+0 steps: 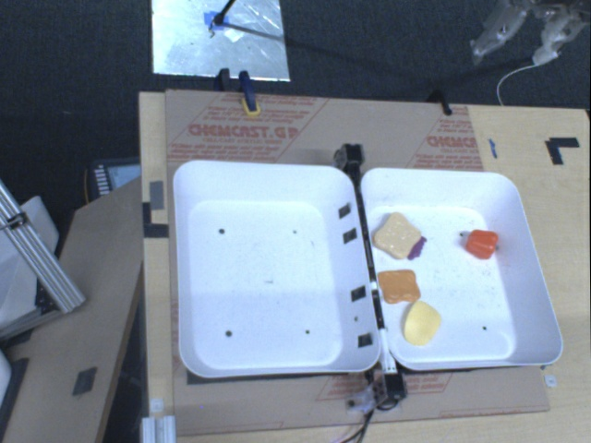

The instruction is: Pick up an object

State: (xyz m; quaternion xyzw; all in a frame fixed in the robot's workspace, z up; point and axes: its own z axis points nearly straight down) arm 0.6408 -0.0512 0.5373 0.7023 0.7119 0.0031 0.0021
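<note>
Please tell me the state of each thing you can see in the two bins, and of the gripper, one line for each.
gripper: open, raised at the top right, beyond the bins, holding nothing.
tan piece: lying flat in the right bin, ungrasped.
purple piece: partly hidden beside the tan piece.
red piece: lying alone.
orange piece: lying flat.
yellow piece: lying flat.

Even, bright overhead light, white bins point(268, 187) near blown out with soft shadows under inner walls; glare on foil sheet point(220, 26) far left of jaws; overall slightly soft, dark floor noisy.
</note>
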